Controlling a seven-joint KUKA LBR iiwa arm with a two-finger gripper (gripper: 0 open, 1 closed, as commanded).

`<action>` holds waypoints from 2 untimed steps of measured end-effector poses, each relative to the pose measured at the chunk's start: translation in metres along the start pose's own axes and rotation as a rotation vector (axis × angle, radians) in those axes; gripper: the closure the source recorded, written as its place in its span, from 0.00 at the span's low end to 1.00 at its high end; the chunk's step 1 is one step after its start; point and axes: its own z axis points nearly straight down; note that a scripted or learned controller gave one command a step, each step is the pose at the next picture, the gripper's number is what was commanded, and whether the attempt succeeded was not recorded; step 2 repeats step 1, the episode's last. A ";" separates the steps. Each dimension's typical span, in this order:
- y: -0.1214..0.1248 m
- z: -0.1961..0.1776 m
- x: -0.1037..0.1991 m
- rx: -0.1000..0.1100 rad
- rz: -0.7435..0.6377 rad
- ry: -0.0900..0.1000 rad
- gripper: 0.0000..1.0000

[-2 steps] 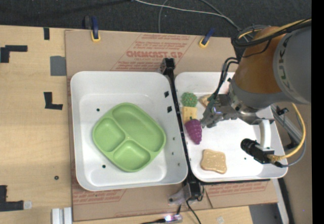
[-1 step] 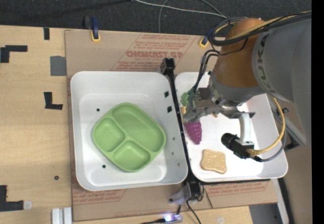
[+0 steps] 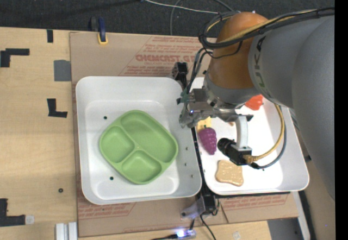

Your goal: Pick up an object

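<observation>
In the right bin (image 3: 291, 179) lie purple grapes (image 3: 207, 139), a tan toast-shaped piece (image 3: 229, 173), a small yellow piece (image 3: 204, 123) and an orange-red object (image 3: 254, 103), partly hidden by the arm. The gripper (image 3: 197, 115) hangs low over the left edge of the right bin, just above the yellow piece and the grapes. The arm's wrist covers the fingers from this angle. The left bin (image 3: 87, 89) holds a green divided plate (image 3: 138, 146).
The grey arm with its orange band (image 3: 239, 54) covers much of the right bin's far half. Cables (image 3: 269, 152) loop over the right bin. A black bracket (image 3: 180, 70) sits at the far rim between the bins. Cardboard (image 3: 136, 54) lies under both bins.
</observation>
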 end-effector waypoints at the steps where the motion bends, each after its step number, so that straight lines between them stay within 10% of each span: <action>1: 0.005 -0.004 0.049 0.000 0.000 0.000 1.00; 2: 0.005 -0.004 0.049 0.000 0.000 0.000 1.00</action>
